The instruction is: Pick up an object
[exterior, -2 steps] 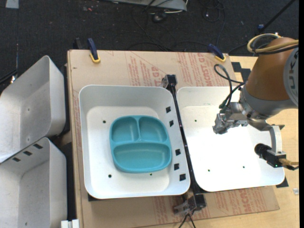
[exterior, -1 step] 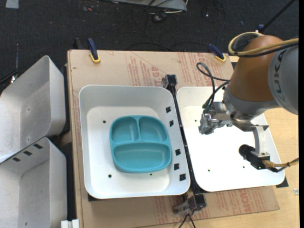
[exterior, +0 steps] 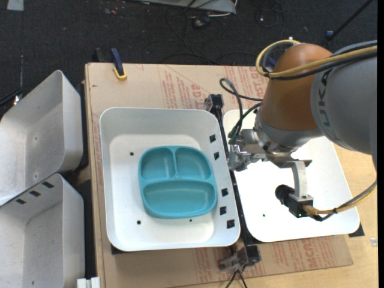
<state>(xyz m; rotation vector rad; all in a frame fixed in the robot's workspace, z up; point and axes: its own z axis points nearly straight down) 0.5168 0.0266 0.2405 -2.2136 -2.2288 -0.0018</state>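
Observation:
A teal divided plate (exterior: 177,182) with three compartments lies flat in the middle of the left white bin (exterior: 120,131). My gripper (exterior: 240,153) hangs over the left edge of the right white bin (exterior: 333,179), close to the wall between the two bins. It is to the right of the plate and apart from it. The grey arm and its orange band cover most of the gripper from above. I see nothing held in it.
Two more white bins (exterior: 36,137) stand tilted off the bench at the left. A blue and yellow clamp (exterior: 119,65) sits on the bench's far left corner. Cables run across the dark floor behind.

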